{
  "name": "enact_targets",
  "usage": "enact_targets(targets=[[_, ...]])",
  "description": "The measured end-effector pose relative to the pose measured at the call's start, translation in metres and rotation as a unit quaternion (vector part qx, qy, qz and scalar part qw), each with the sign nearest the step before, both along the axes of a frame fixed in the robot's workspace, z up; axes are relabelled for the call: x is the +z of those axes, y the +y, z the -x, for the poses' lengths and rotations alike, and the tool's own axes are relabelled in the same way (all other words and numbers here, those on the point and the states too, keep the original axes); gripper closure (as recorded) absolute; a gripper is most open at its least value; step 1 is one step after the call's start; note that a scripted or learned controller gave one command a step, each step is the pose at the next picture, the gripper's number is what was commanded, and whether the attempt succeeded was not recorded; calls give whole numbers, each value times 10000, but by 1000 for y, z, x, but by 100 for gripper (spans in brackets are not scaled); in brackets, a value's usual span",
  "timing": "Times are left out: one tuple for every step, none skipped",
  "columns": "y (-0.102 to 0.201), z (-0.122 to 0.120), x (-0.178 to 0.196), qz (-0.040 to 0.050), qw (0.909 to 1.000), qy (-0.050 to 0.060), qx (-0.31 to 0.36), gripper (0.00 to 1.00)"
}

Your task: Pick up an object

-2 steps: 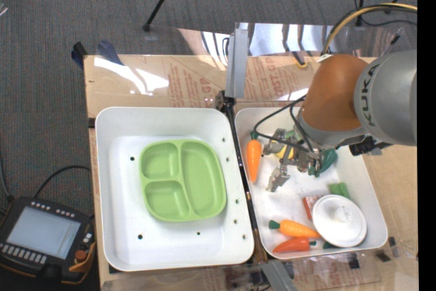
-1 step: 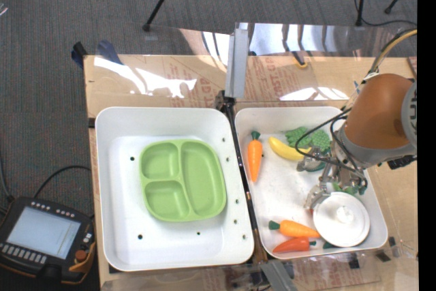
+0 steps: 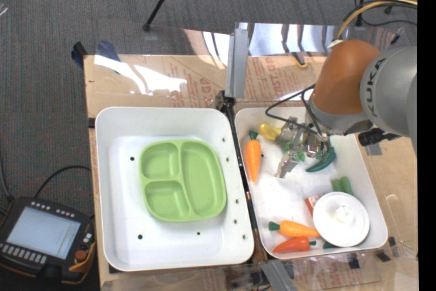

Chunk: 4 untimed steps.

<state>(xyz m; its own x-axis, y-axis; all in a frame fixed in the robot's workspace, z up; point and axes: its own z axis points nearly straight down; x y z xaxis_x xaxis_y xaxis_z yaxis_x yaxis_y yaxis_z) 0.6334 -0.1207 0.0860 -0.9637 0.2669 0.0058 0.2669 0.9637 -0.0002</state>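
My pincer (image 3: 289, 165) hangs low in the right bin (image 3: 362, 167), fingers apart and clamped on nothing. The likeliest thing to pick up is the carrot (image 3: 253, 156), which lies just beside it toward the left bin (image 3: 109, 146), its long axis running up and down the bin, green top away from the camera. I judge a short sideways shift lines me up.

You could read "KUKA" in dark letters on the grey arm (image 3: 398, 88), running down its casing beside the orange band (image 3: 347, 78). Red print showed on the brown cardboard (image 3: 272, 82) behind the bins (seen reversed, too faint to make out).
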Motion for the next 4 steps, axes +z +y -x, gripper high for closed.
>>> enact_targets(targets=[[-81, 18, 3, 11, 9999, -39, -127, 0], [32, 22, 2, -14, 9992, -39, 389, 0], [-24, 106, 2, 3, 10000, -17, 31, 0], [-5, 56, 2, 0, 9990, -31, -443, 0]])
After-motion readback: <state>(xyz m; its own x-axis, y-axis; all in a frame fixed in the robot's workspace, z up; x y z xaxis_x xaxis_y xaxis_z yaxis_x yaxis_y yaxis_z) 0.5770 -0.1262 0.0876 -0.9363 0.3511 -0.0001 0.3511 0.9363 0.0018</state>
